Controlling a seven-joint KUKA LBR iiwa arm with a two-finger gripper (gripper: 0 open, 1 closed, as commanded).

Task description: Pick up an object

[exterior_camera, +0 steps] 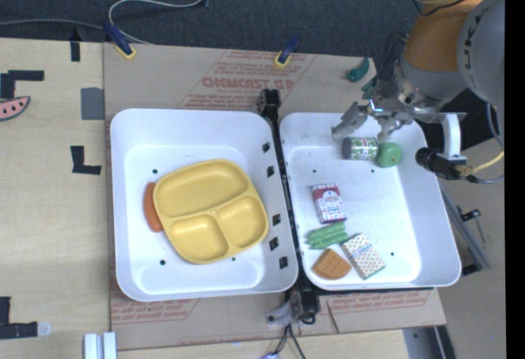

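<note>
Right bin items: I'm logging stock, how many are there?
5: green-capped bottle at the gripper, red box mid-bin, green beans, waffle, checkered packet near front.

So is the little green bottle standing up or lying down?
Lying down. The green bottle rests on its side in the right bin, cap end toward the right, just under the hand.

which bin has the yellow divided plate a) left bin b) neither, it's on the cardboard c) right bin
a: the yellow divided plate lies inside the left bin, while the right bin holds the small items, such as the green-capped bottle and the red box.
</note>
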